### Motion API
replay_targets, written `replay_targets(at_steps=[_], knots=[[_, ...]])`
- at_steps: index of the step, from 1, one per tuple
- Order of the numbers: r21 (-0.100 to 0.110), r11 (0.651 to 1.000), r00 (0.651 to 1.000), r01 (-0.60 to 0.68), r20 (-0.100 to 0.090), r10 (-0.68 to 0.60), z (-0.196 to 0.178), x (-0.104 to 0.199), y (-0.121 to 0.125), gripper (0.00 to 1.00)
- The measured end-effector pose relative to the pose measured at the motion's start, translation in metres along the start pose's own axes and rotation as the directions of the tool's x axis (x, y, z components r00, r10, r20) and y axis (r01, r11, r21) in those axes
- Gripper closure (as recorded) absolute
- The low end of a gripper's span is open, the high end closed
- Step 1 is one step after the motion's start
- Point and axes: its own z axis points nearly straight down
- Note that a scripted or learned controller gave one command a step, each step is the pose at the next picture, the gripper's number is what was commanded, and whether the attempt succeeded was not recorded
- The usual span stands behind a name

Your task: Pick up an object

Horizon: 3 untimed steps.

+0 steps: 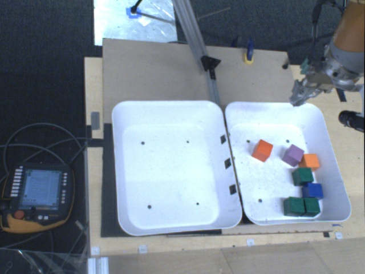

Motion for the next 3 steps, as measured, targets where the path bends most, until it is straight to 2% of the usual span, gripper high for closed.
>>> replay_targets(at_steps=[2,3], knots=[[0.003,1.000,1.000,0.001,-0.002,-0.001,0.023,0.103,-0.037,1.00],[0.001,1.000,1.000,0.003,-0.002,-0.003,0.022,0.160,-0.039,1.00]])
